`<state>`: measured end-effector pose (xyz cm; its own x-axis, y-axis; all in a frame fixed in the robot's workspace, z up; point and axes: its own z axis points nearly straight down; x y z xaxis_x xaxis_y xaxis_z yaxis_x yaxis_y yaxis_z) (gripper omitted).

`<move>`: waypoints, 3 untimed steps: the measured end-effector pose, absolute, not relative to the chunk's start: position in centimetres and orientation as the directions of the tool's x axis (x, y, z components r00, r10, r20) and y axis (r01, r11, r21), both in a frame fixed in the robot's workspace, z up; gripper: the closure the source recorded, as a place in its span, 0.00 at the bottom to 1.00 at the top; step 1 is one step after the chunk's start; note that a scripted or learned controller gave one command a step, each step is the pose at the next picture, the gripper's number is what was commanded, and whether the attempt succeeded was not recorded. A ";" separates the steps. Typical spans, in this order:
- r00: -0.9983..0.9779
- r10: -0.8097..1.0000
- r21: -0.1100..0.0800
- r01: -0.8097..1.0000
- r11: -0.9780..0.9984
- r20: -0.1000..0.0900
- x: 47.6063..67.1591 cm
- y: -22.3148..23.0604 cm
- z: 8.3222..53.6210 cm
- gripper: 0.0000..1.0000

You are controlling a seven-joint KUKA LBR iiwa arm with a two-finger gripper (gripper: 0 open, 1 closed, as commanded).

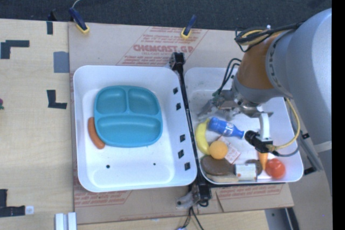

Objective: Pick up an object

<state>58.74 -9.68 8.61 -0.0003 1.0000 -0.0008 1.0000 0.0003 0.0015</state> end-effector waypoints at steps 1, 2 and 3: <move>-0.001 1.000 0.002 1.000 0.001 -0.001 60.2 -9.4 8.6 0.00; -0.001 1.000 0.005 1.000 0.001 -0.002 56.6 -9.6 8.6 0.00; 0.000 1.000 0.006 1.000 0.000 -0.004 56.6 -9.7 9.6 1.00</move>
<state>56.64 -9.69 9.62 -0.0004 1.0000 -0.0040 1.0000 0.0004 0.0059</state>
